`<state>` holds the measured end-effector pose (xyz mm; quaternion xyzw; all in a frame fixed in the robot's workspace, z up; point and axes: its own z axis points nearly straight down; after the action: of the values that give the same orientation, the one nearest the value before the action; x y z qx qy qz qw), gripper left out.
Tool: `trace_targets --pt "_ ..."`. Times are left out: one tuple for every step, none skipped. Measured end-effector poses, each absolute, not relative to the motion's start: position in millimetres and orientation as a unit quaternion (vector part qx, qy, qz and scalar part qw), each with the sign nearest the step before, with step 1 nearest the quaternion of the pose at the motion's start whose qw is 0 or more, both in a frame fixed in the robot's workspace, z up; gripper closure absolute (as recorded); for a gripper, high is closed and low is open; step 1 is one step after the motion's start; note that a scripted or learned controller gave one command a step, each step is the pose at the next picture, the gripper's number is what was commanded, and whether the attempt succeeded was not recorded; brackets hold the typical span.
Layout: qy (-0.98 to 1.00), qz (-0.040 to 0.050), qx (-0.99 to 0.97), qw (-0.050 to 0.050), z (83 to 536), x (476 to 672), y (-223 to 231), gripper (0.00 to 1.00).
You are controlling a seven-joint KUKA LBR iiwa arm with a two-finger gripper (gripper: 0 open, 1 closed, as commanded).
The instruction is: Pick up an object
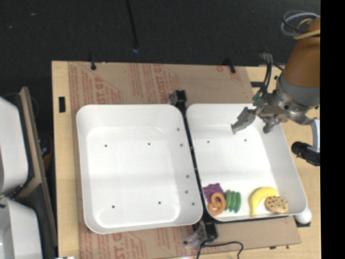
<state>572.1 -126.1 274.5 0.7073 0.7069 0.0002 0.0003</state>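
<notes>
Objects sit clustered along the near edge of the right-hand shallow white plastic bin [269,155]: a small purple toy piece [213,189], an orange ring-shaped pretzel-like toy [217,203] just in front of it and touching or overlapping it, a green ribbed toy [233,200] just beside the ring, a yellow curved banana toy [261,197] further right, and a tan round cookie with dark chips [276,203] resting against the banana's right end. All five lie flat on the bin floor, untouched. Pincer [253,121] hangs over the far part of the same bin, well apart from the cluster; one grey finger [241,121] slants down-left toward the bin floor, the other sits near the bin's right side, a clear gap between them, nothing in that gap. Possibly the tips are above the floor rather than on it; hard to tell at this angle. Grey arm with orange band [304,58] comes in from the right, cables looped above it. Left-hand shallow white plastic bin [86,144] sits side by side with the right one, a black divider strip [188,150] between them. Both bins rest on a brown cardboard sheet with red printing [129,82] laid over the light wooden surface [62,171]. White tray-like shapes [11,144] at far left, off the surface.
</notes>
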Motion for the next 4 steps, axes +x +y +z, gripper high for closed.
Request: trace_targets --pt "0.709 0.0007 0.705 0.0 269.2 519.2 -52.7 0.0" --pt "0.71 0.0016 0.704 0.0 283.7 492.1 44.4 0.0" --pt "0.708 0.0017 0.706 0.001 320.7 489.7 67.6 0.0" --pt "0.707 0.0003 0.707 0.0 319.1 489.5 66.5 0.0"
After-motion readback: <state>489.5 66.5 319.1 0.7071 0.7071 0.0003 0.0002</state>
